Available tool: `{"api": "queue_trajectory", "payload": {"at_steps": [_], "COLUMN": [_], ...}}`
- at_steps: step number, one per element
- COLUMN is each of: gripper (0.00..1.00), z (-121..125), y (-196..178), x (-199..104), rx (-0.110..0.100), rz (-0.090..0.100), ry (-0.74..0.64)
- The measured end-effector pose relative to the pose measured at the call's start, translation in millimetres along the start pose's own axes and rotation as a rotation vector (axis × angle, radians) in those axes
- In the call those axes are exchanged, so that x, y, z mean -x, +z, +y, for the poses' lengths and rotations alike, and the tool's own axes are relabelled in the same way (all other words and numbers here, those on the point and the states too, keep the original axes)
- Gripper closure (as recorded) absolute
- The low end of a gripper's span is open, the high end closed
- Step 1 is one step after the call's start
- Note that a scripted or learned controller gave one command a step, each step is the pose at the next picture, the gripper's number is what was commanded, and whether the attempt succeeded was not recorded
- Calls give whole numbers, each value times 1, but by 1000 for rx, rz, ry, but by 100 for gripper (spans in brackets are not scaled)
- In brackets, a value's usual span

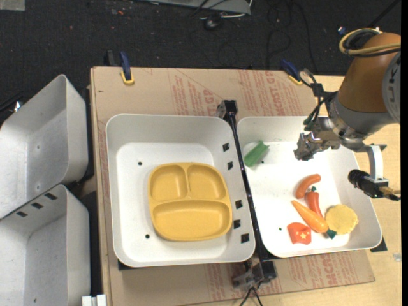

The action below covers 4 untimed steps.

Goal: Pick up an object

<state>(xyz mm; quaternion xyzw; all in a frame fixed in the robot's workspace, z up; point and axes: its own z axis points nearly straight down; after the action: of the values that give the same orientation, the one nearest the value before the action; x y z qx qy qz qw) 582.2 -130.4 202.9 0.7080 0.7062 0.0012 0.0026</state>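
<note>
The right bin [275,242] holds a green block [256,153] near its upper left. Lower right lie an orange sausage [307,183], a red chili pepper [313,201], an orange carrot [310,216], a red pepper piece [299,233] and a yellow ruffled piece [342,218]. My gripper [308,146] hangs over the upper right part of this bin, above the sausage and to the right of the green block. Nothing shows between it and the bin floor.
The left bin [121,171] carries a yellow three-compartment tray [189,201]. A black divider [239,171] runs between the bins. Two more white bins [38,190] stand off the bench at the left. Blue clamps [126,67] hold the board's far edge.
</note>
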Motion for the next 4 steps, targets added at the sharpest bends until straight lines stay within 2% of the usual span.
{"api": "queue_trajectory", "payload": {"at_steps": [1, 2, 3, 4], "gripper": [100, 100, 100, 100], "z": [-2, -13, -21, -30], "y": [-63, -50, -53, -38], "x": [1, -47, -107, -164], "rx": [2, -8, -7, -8], "rz": [0, 3, 4, 4], "ry": [-5, -8, -11, -11]}}
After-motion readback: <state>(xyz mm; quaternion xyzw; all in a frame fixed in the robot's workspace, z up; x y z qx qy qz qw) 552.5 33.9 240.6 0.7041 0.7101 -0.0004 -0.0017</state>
